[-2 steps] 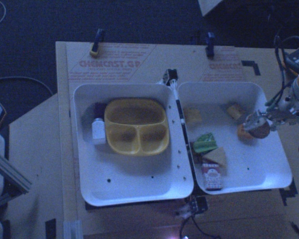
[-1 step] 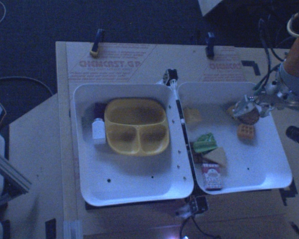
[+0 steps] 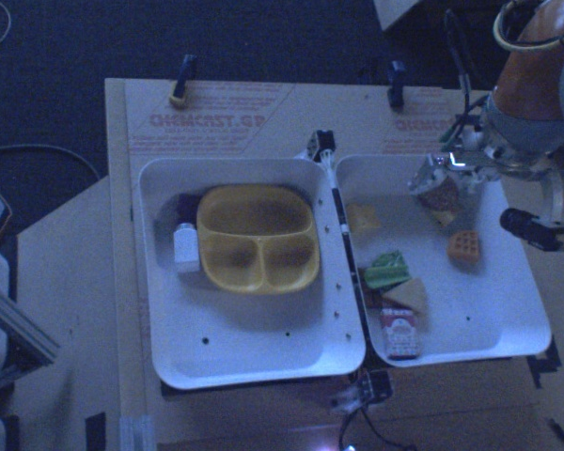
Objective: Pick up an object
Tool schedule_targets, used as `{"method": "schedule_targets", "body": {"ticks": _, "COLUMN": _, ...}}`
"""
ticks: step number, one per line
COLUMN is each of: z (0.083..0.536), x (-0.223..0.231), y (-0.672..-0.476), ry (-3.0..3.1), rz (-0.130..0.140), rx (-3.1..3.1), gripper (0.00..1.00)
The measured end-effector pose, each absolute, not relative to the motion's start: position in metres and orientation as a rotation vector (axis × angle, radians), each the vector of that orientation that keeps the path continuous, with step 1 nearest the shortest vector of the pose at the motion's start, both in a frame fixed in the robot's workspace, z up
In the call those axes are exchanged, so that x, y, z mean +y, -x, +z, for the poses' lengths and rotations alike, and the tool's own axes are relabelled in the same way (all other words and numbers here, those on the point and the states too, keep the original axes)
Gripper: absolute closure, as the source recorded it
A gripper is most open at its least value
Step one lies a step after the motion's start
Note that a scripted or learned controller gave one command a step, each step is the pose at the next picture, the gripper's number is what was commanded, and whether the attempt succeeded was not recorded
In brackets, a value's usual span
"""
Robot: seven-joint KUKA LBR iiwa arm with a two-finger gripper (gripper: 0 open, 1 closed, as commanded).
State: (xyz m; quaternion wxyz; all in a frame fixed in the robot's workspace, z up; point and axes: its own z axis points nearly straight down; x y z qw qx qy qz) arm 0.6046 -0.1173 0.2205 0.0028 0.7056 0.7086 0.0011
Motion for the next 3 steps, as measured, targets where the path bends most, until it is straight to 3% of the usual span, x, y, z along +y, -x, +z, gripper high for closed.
{"method": "schedule_targets", "body": {"ticks": 1, "z": 0.232, "x": -0.084, "y": -0.624, "ry": -2.213, "rz": 0.006, "rx": 2.224, "gripper": 1.0}}
{"method": "schedule_targets", "body": {"ticks": 3, "z": 0.217, "x": -0.085, "y": -0.628, "ry": -2.22, "rz": -0.001, "rx": 2.222, "gripper": 1.0}}
